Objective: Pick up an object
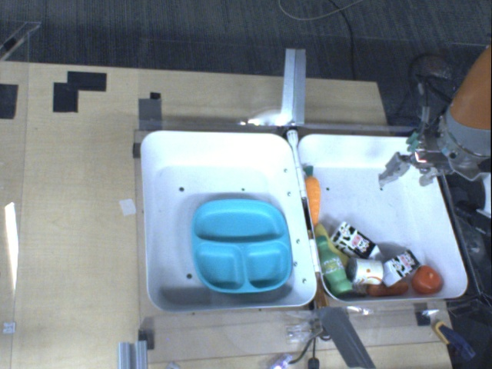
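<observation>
Over the right bin (430, 206), near its far right rim, we see the gripper (407, 171) hanging with its two thin metal fingers spread wide and nothing between them. Smooth white plastic with rounded corners forms both bins. Inside the left bin (165, 206) lies a matte blue tray (241, 244), a rounded rectangle pressed into three compartments.

Toys that the arm could lift crowd the near edge of the right bin, well apart from the gripper. An orange carrot (312, 194) lies along the wall between the bins. Just below it stands a green bottle (331, 266) with a yellowish cap and a label too small for us to read. Beside it are two small cartons (354, 241) in black-and-white cow patches, a white cup (367, 270), a dark red piece (384, 287) beneath them, and a round, glossy red tomato (427, 280) at the right end.
</observation>
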Robot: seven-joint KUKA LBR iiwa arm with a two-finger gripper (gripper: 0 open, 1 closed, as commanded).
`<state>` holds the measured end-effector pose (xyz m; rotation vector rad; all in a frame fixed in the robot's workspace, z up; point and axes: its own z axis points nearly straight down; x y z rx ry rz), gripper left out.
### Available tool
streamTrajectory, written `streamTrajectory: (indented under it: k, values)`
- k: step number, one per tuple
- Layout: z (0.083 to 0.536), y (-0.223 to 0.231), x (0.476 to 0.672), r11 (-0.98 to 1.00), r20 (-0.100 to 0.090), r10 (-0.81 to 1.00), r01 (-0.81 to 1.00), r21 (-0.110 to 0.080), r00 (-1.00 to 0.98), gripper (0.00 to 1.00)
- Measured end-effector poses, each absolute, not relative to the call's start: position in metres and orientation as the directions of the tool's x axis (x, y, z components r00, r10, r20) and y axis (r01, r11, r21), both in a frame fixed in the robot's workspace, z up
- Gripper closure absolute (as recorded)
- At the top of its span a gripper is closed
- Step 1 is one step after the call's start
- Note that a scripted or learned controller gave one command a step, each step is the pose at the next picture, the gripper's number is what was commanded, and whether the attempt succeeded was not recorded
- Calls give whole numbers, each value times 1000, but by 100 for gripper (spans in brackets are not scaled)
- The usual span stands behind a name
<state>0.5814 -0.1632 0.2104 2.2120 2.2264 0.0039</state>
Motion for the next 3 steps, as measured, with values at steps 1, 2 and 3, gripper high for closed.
streamTrajectory:
  k: [1, 2, 3]
  values:
    - [92, -96, 634, -209, 1, 978, 978, 5, 209, 0]
    - [156, -158, 671, -161, -1, 987, 987, 8, 161, 0]
    - [88, -187, 607, -291, 0, 957, 957, 9, 291, 0]
